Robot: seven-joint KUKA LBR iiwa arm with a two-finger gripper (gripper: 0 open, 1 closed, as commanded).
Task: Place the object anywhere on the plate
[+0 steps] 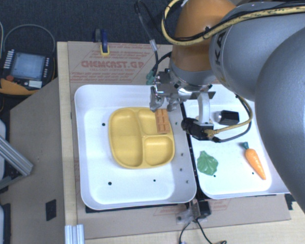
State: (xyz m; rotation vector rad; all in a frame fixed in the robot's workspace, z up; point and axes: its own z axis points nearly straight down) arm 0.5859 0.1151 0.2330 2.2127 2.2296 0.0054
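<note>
Two bins [91, 151], one plate [127, 136], one waffle [162, 120]

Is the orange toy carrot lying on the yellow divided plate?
No, the orange toy carrot lies in the right white bin, apart from the yellow divided plate.

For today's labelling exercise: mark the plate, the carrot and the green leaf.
plate [126, 136]: camera view, floor of its large left compartment.
carrot [255, 161]: camera view, middle of its orange body.
green leaf [207, 163]: camera view, centre of the leaf.
</note>
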